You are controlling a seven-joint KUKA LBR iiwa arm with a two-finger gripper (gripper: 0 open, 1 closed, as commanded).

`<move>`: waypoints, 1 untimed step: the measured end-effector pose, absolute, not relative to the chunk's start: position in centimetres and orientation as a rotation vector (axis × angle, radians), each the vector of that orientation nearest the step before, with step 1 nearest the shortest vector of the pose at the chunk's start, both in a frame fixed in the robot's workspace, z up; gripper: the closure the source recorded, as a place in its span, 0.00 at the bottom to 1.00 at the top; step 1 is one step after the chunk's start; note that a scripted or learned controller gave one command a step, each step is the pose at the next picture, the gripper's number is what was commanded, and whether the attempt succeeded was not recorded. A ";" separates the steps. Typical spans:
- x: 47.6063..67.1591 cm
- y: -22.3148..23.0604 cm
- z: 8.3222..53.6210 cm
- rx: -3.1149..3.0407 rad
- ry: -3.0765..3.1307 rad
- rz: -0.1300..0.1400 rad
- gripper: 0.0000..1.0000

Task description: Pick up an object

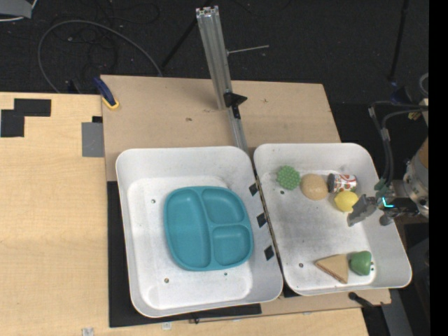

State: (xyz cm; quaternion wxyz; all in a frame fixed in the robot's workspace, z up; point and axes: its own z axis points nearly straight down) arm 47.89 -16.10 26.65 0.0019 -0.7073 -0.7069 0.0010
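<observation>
My gripper (371, 212) at right bin (308, 271) right rim, fingers spread, pinching nothing. Yellow ball (345, 201) just left of it. Small can (342, 183) beyond ball, label unreadable. Arm cut off at frame edge.

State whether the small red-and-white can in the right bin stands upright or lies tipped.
Tipped: the small red-and-white can lies on its side, its length running across the right white bin's floor.

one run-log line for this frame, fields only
gripper: over right bin, beside yellow ball | holding: nothing seen | left bin: teal divided plate
</observation>
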 end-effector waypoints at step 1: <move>47.9 -16.1 26.7 -2.220 -2.219 0.002 0.00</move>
